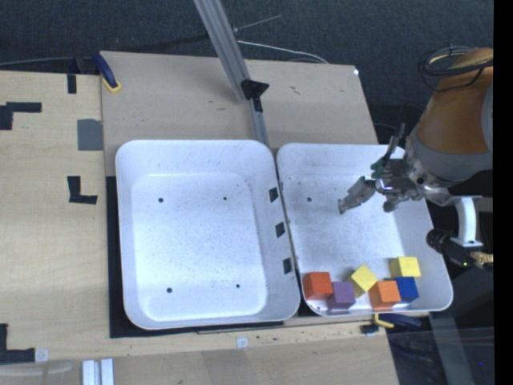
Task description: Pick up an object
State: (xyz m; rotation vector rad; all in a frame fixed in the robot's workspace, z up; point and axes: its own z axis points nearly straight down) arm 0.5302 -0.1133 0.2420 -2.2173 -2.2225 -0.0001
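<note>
a slanted metal pole (227,40) crossed the wooden worktop (184,103), where black tape marks (78,188) lay at the left.

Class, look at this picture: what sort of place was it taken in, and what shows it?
Probably a robotics lab or test bench. A robot arm reaches over two white bins on a wooden bench, and small coloured blocks lie in the right bin for picking.

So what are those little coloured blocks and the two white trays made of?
The blocks look like painted wood or plastic, I can't tell which: the orange cube, purple cube and yellow cube have flat matte faces, crisp edges and no glare. The right bin and left bin look like moulded plastic: rounded corners, raised rims, a smooth white surface speckled with dark marks.
</note>
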